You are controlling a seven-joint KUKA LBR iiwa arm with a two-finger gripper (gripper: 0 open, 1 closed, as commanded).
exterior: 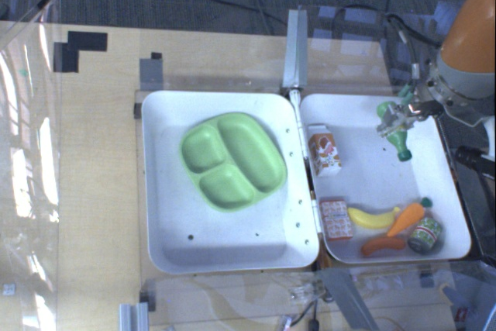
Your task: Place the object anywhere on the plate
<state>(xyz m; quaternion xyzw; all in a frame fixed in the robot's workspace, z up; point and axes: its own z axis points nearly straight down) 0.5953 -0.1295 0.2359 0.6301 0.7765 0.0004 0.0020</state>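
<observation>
Since my hand (397,114) sits over the right bin's (364,108) far corner with a small green bottle (398,142) at its tips, I take that as the object, though I cannot tell if the fingers pinch it. It looks like light, stiff, glossy toy plastic, likely slippery; I'd grip the round body, not the narrow neck. The green plate (232,159), smooth and three-welled, lies in the left bin (167,229).

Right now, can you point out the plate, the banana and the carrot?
plate (232,160): camera view, middle ridge.
banana (370,218): camera view, mid-body.
carrot (407,218): camera view, orange body.
</observation>
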